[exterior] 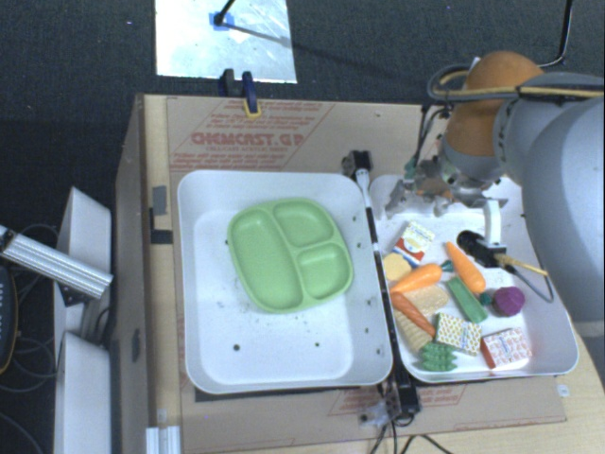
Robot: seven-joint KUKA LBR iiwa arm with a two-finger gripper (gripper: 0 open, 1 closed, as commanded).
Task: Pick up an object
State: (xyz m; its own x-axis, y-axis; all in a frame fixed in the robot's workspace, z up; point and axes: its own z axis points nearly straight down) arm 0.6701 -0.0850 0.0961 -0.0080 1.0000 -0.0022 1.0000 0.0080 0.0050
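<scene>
While the grey arm's gripper (444,189) hangs over the right white bin (558,343) above the toy carrots (416,277), we cannot tell its fingers' state.

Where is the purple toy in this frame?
The purple toy lies in the right bin, near its right side, just right of the green vegetable piece and above the small red-and-white box.

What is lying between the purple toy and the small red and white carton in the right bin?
In the camera view, an upright carrot and a green vegetable lie between the purple toy and the red and white carton.
</scene>
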